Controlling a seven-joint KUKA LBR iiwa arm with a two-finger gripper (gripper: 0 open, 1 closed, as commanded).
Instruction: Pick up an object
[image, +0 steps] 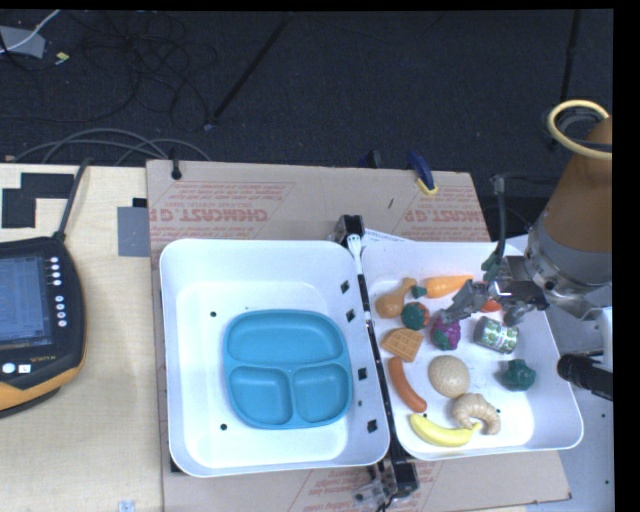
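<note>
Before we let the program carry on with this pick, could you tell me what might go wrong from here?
1. The gripper hovers over toys packed closely together: the purple piece, the carrot and the silver can lie near one another, so it may grab two or knock one aside.
2. The can looks round and may slip or roll away.

Single fixed camera is looking down at a slant from above the bench. Both white bins (262, 255) are sitting mid-frame, lower centre.
</note>
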